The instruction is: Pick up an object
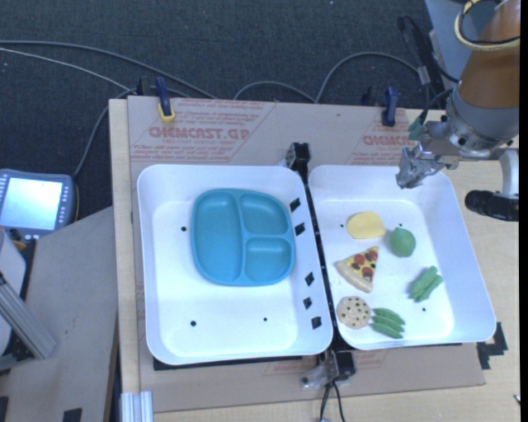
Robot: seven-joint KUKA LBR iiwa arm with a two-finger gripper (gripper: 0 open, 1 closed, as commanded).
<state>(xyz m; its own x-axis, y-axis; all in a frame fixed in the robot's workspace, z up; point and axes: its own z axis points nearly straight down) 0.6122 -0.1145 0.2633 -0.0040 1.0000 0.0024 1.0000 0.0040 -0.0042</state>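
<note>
1. Worktop [247,136]: brown board with red print along its far part, clamped at the far edge by a blue clamp [164,100] on the left and a second clamp [388,105] on the right. Dark carpet [74,25] lies beyond, crossed by grey cables.
2. Arm [488,66]: enters from the upper right, cut off by the frame's top and right edges. Orange band is partly out of shot.
3. Left bin [165,313]: white, holds a blue tray [243,237] with three compartments, lying flat towards the bin's far middle.
4. Right bin [450,210]: white, touching the left bin along a black seam with small black tabs.
5. Screen device [37,202]: at the left edge, partly cut off, off the worktop.
6. Gripper [412,175]: hangs over the far rim of the right bin, well apart from the toys. Jaws too small and blurred; cannot tell whether spread or pressed together. Nothing seen between them.
7. Toys in the right bin, all lying on the bin floor:
   - pizza slice [359,269], near the middle
   - yellow piece [365,224], just beyond the pizza
   - green ball [402,241], right of the yellow piece
   - bean pod [425,283], near the right wall
   - second pod [388,321], at the near edge
   - cookie [353,311], just left of that pod
</note>
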